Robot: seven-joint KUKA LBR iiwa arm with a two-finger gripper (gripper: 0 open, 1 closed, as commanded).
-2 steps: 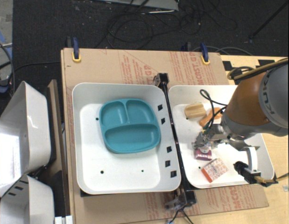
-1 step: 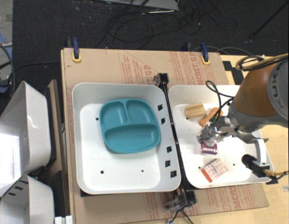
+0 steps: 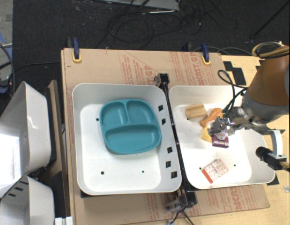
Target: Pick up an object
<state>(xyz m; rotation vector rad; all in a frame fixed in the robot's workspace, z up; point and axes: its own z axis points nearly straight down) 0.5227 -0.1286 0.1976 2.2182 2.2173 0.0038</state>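
Gripper (image 3: 220,131), grip state unclear, low over crowded snacks (image 3: 208,123) in right bin (image 3: 238,179); risk: glancing off neighbours.

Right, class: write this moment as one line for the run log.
arm: over right bin | gripper: low among the small items | left bin: teal plate | pick: unconfirmed
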